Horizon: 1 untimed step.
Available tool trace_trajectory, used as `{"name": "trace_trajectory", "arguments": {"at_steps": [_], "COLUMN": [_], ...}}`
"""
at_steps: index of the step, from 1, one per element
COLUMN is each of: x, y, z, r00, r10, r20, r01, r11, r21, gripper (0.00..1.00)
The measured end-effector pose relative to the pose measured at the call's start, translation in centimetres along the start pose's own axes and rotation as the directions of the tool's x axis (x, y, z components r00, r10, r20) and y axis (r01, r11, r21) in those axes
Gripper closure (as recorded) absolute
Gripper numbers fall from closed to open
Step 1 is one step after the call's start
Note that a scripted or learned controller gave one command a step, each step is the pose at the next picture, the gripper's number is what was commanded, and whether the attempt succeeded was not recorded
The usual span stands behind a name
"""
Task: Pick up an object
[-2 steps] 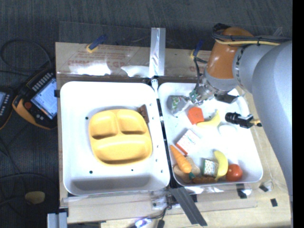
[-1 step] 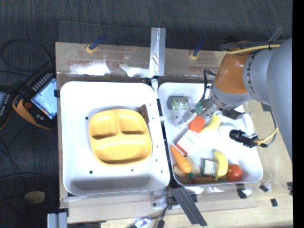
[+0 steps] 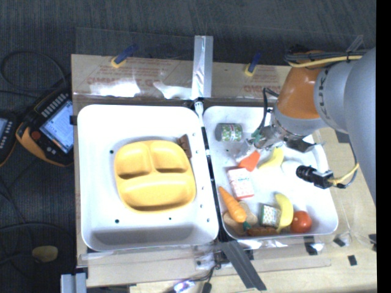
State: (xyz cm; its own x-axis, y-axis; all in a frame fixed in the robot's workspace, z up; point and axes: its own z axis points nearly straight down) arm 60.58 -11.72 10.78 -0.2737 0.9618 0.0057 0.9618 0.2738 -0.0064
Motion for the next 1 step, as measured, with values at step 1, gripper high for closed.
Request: {"name": "trace_trajectory", "arguments": {"at_steps": [1], "x": [8.41], "y": [8.77], "z": [-7.35], "r00": [0.973], "r10": [0.23], "r20": [0.009], "r01": [-0.23], "r11": [0.973], "r21": [-0.003], "gripper": [1.0]}}
